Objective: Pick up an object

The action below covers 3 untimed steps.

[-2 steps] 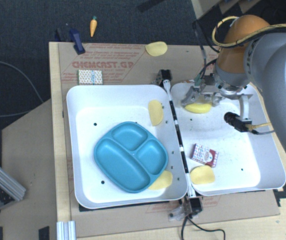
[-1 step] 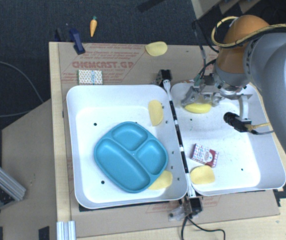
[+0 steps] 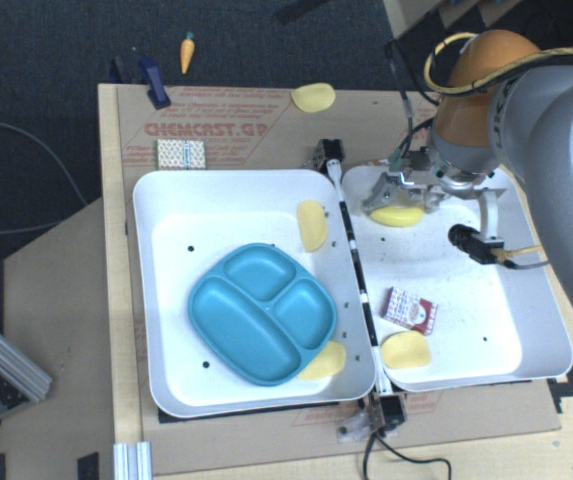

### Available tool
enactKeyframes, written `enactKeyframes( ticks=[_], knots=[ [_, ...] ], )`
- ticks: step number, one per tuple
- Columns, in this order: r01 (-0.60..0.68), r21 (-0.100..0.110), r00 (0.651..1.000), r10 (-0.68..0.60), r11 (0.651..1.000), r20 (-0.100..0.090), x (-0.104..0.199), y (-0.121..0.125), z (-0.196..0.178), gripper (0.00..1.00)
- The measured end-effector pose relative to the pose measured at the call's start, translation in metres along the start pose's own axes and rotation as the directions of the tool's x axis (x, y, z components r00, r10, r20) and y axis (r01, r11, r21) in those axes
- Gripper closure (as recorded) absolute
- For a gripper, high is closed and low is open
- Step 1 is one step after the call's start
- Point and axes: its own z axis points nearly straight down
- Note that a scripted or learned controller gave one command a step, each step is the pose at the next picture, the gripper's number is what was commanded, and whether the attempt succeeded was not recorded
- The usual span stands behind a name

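Pincer (image 3: 403, 203): low at far end of right bin (image 3: 526, 363), straddling yellow piece (image 3: 398, 216), apparently positioned for a grasp; whether closed could not be told. Elsewhere: blue divided plate (image 3: 260, 312) in left bin (image 3: 156, 268).

Carrot toy (image 3: 187, 52), blue clip (image 3: 153, 83) on floor.

A robotics lab: cardboard-topped bench (image 3: 266, 118), white bins (image 3: 156, 268), trailing cables (image 3: 26, 148).

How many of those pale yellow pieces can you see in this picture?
5. One on the cardboard behind the bins, two in the left bin beside the blue tray, two in the right bin: by the tool, near front corner. The tray may hide more.
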Motion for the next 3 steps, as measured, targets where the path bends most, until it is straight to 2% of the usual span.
enactKeyframes(
  ticks=[3],
  knots=[
    [0.001,0.000,1.000,-0.001,1.000,-0.001,-0.0005,0.0001,0.0001,0.00]
  ],
)
